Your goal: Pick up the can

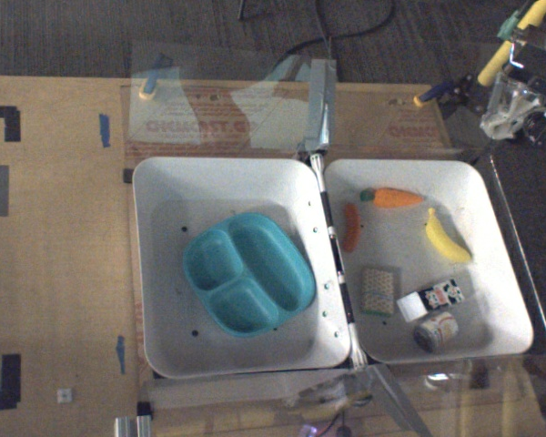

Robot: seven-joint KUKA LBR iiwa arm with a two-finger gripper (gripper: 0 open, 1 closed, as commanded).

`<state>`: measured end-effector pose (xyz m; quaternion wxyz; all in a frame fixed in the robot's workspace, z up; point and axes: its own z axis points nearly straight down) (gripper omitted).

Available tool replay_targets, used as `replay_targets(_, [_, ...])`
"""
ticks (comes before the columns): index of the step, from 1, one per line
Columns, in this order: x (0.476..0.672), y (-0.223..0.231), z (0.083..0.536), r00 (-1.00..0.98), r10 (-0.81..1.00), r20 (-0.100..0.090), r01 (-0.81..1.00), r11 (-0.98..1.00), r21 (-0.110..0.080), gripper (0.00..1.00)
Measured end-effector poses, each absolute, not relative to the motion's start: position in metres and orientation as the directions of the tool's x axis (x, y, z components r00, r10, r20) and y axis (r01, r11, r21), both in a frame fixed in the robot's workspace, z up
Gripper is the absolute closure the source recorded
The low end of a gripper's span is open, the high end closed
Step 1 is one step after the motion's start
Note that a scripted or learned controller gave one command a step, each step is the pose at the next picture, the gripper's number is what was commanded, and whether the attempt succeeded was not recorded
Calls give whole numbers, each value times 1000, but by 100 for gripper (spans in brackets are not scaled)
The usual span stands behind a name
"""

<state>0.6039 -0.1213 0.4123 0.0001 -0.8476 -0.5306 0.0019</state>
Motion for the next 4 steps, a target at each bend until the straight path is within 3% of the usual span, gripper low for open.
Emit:
replay_targets(1, [571,-161,325,444,896,-2,896,-444,-5,100])
replay_targets(2, [630,-208,372,394,919,-3,919,-394,-2,100])
replay_targets(3, [650,-212,416,270,963,-3,963,-270,0,100])
replay_targets(4, [661,-210,387,322,947,-2,947,-322,-5,100])
